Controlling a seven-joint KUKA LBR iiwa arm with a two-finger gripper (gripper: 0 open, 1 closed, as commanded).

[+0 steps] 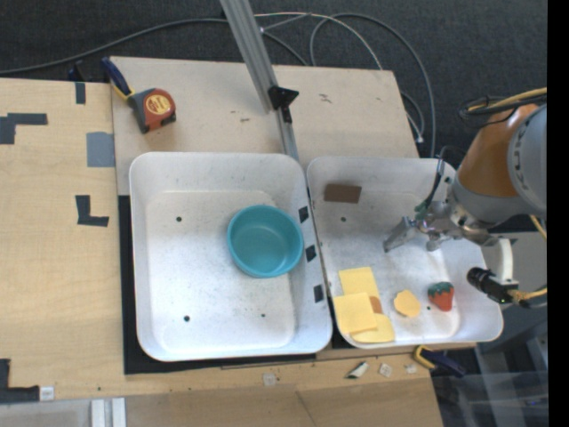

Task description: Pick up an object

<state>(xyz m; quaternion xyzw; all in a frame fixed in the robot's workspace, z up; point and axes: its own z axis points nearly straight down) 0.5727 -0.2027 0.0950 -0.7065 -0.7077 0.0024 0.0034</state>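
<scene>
On the far left you see the wooden bench (53,265) with some grey and black tape marks on it. A little to the right, near the back, a tape measure (153,107) in orange and black lies on the board, well apart from both bins.

Next comes the left bin (160,327). Inside it there is one teal bowl (264,240), standing upright, toward the right side of that bin and close to the wall that it shares with its neighbour. A grey metal bar (253,47) runs at a slant from the top of the view down to the place where the two bins meet.

Then you come to the right bin (373,172). A small brown block (342,193) lies near its back wall. At the front there are yellow flat pieces (362,307), overlapping each other. Just beside them to the right lies a small round orange-yellow piece (407,304), and next to that a red strawberry toy (441,296) with a green top, near the right wall.

The gripper (400,236) hangs over the middle of the right bin, pointing left, between the brown block and the front objects. You can see nothing between its fingers; whether they are open or closed, I cannot tell. The grey arm (524,163) with the orange band enters from the right.
</scene>
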